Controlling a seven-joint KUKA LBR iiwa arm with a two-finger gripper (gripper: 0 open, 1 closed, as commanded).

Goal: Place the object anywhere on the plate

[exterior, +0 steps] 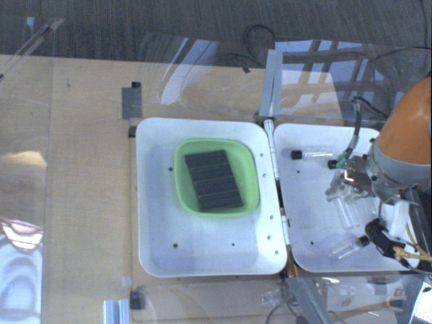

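A square green plate [217, 176] lies in the left white bin [155, 241]. A dark grey ridged block [214, 179] rests flat on the plate's middle, its long side running front to back. My gripper [343, 198] hangs over the right white bin [307, 241], well to the right of the plate and apart from the block. Its clear parts blend into the white bin floor. Nothing dark shows in it.
A small clear tube with a black cap [305, 154] lies at the back of the right bin. Another clear piece [347, 249] sits near that bin's front, by the arm's cables. A raised divider [275, 181] separates the two bins.
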